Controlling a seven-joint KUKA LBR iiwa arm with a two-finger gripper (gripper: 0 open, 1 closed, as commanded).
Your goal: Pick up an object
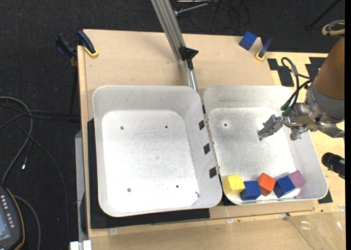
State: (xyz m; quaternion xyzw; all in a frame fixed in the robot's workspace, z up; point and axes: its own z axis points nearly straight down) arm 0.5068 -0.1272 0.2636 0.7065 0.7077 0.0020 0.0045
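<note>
The left bin (pixel 109 134) and the right bin (pixel 241 101) lie side by side on the bench (pixel 137 57). The gripper (pixel 270 128) hangs above the middle of the right bin; whether it is open, I cannot tell. It holds nothing. Along the near wall lie a yellow block (pixel 234 182), two blue blocks (pixel 251 189), an orange block (pixel 266 182) and a purple block (pixel 297 178).

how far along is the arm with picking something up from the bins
Nothing looks picked up yet. The hand hangs over the middle of the right bin, with nothing visible between its fingers. The yellow block, two blue blocks, the orange block and the purple block all sit along that bin's near edge. Left to do: move to one, grip it and lift.
</note>
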